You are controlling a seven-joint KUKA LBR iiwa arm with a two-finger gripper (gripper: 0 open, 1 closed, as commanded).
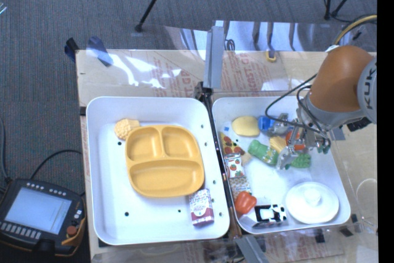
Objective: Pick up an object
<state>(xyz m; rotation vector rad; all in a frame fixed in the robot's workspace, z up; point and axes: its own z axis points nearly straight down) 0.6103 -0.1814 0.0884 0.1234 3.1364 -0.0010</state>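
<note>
Claw (294,154): low in the right bin (337,174), among the clutter near its far right side; I cannot tell how it is set, nor whether anything is in it.
Arm (340,80): grey with an orange band, rising up and to the right of the claw.
Right bin, around the claw: a green packet (263,153) just to its left, a green piece (301,161) touching or just beside it on the near side, a small yellow block (277,143) close to its upper left, a blue object (266,123) further up and left.
Right bin, further off: a yellow oval object (245,126) well to the left and above; a white round lid (313,201) below the claw; a black and white object (269,214) below and left; an orange-red pepper (245,201) lower left; printed packets (234,163) along the left wall.
Left bin (104,194): far to the claw's left, holding a yellow divided plate (164,160), a pale yellow object (126,127) at the plate's upper left corner, and a small red carton (201,207) at its lower right.
Desk (154,68): carries both bins side by side.
</note>
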